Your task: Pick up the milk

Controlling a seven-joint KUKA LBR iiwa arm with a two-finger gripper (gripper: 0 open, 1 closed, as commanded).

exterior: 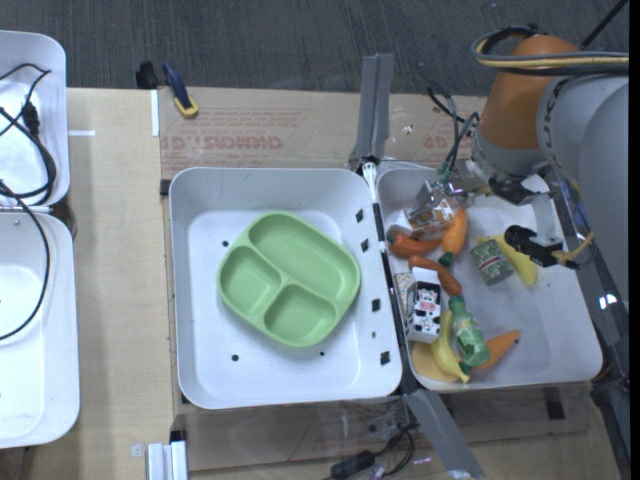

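Camera view. Two white bins sit side by side on the bench. The left bin (190, 268) contains a green divided plate (289, 279), lying flat near its centre.

The right bin (560, 353) contains the mixed items. The milk (426, 310), a small white carton with black cow patches, lies against the bin's left wall, at 8 o'clock from the bin centre. A carrot (437, 272) lies at 12 o'clock from the carton, touching or just beside it. A green bottle (467, 334) and a banana (447, 352) lie at 4 to 5 o'clock from the carton, close beside it. A small green can (491, 261) rests near the bin centre.

The arm enters from 3 o'clock. The gripper (437, 204) is low in the bin's upper left corner, at 12 o'clock from the milk and well apart from it. Jaw state: cannot be determined; clutter around the tips hides it.
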